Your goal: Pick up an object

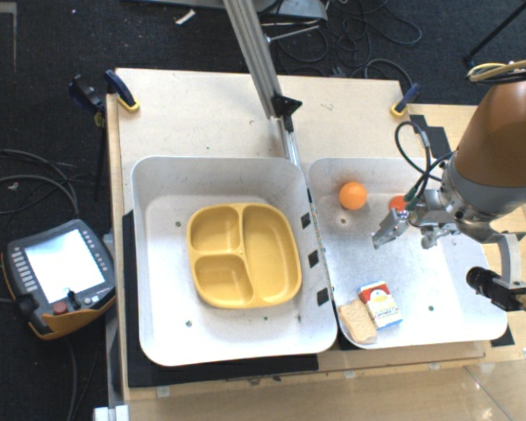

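Note:
An orange ball lies in the right bin, near its back left corner. A small red thing peeks out beside the gripper's body, partly hidden by it. At the bin's front left lie a small red, white and blue box and a tan bread-like piece, touching each other. My gripper hangs over the middle of the right bin, to the right of the ball. Its fingers are spread open, with only white bin floor between them.
The left bin holds a yellow divided plate. A metal pole slants down to the wall between the bins. Black clips sit along that shared wall. A teach pendant lies on the floor at the left.

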{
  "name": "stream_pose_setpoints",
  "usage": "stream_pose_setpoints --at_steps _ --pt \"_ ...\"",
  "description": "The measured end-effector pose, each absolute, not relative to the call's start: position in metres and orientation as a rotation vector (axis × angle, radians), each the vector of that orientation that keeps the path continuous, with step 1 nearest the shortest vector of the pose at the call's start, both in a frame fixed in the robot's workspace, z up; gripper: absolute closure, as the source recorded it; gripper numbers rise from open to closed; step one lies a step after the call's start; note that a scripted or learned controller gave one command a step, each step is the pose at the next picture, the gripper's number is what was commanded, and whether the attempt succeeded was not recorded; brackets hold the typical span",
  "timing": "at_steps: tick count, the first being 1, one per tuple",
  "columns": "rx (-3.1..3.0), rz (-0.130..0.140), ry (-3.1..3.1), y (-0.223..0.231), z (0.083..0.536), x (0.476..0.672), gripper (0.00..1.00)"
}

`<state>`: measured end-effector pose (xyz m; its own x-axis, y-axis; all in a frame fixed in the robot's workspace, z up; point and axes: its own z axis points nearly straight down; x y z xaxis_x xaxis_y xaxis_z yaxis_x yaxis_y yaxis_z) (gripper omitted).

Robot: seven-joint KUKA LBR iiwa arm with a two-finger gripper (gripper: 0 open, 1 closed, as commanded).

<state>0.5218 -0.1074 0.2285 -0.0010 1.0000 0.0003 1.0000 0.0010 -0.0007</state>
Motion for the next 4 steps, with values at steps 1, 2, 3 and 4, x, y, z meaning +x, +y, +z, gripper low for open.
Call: stream_pose_setpoints --at_steps 1,2,3,4 --pt "-2.221 0.000 -2.222 -0.108 0.229 0.522 0.00" --pt "-2.219 0.006 -2.217 -0.108 0.165 0.525 0.00" --pt "-2.218 0.005 -2.218 -0.099 0.118 0.521 0.00" --pt "-2.222 0.000 -2.221 -0.099 0.095 0.521 0.00"
